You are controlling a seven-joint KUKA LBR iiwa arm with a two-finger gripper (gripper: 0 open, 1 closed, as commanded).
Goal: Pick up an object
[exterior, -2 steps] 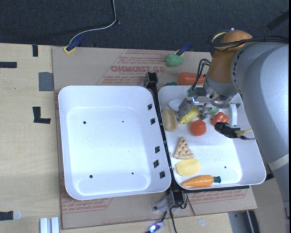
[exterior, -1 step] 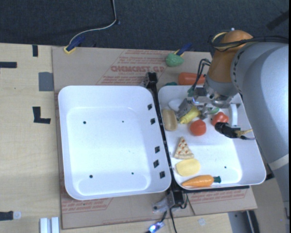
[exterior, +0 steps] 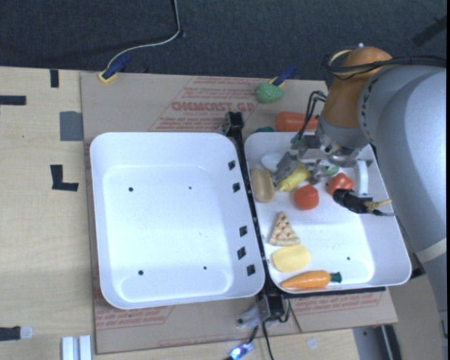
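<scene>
Orange and nearest the lower edge, a toy carrot (exterior: 307,280) with a green stub lies along the front wall of the right bin (exterior: 382,265), well below my pincer (exterior: 309,165). Just above it sits a pale yellow rounded piece (exterior: 290,259), and above that a wedge of toy pizza (exterior: 283,231), both still below me and a little to my left. Closer in, a red tomato-like ball (exterior: 306,196) rests just under my fingertips, and a tan, potato-like lump (exterior: 262,185) lies to my left against the divider between the two bins. Right at my fingertips there is a yellow banana-like piece (exterior: 294,178); it seems to touch me, but I cannot tell whether I grip it, nor whether my fingers are parted or closed, since my own wrist hardware crowds that spot. A second red piece (exterior: 340,182) sits just to my right, beside a black cable end. The left bin (exterior: 109,201) lies well off to my left. Beyond me, outside the bins on the cardboard sheet (exterior: 202,107), lie an orange-red cylinder-like piece (exterior: 291,121) just past the right bin's far rim and a green lumpy toy (exterior: 269,91) farther still.
</scene>
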